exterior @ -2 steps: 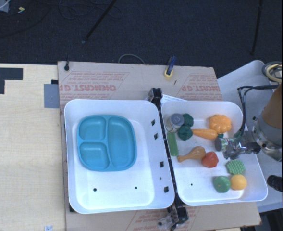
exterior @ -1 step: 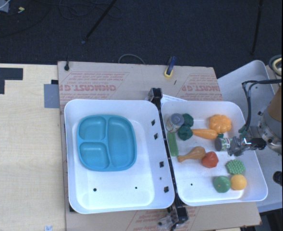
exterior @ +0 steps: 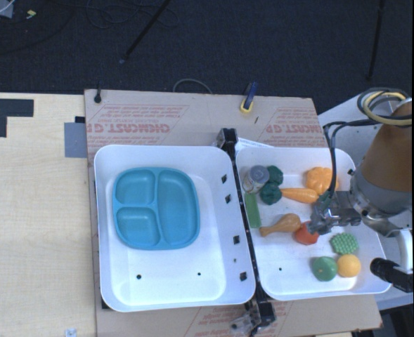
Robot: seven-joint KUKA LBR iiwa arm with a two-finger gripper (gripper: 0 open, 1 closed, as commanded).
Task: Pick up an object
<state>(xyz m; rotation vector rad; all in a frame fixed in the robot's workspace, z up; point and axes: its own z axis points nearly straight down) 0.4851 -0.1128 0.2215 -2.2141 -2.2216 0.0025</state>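
Gripper (exterior: 324, 216) hung low over the right bin (exterior: 291, 286), w/ the grey arm (exterior: 389, 167) reaching in from the right side. Its dark fingers were bunched close over the toys, but I couldn't tell how wide they were or if they had hold of anything. Right under and just left of it sat a red toy (exterior: 306, 236), small and round, so it had no clear long side. Next to that lay a tan drumstick (exterior: 282, 224), long way going left to right, fat end by the red toy, thin end pointing left and a bit down. An orange carrot (exterior: 299, 195) lay above it, also left to right, its tip pointing right toward the gripper. A big orange toy (exterior: 320, 178) sat behind the carrot. Two dark green lumps (exterior: 271, 185) and a grey can (exterior: 256, 178) were near the bin's left wall, and a long green stick (exterior: 252, 209) lay along that wall, pointing up-down in the view. At the front were a bumpy green toy (exterior: 345, 243), a yellow ball (exterior: 348, 265) and a green ball (exterior: 324, 269), the 2 balls touching. Left bin (exterior: 122, 286) had a blue tray (exterior: 155, 208) w/ 3 parts.
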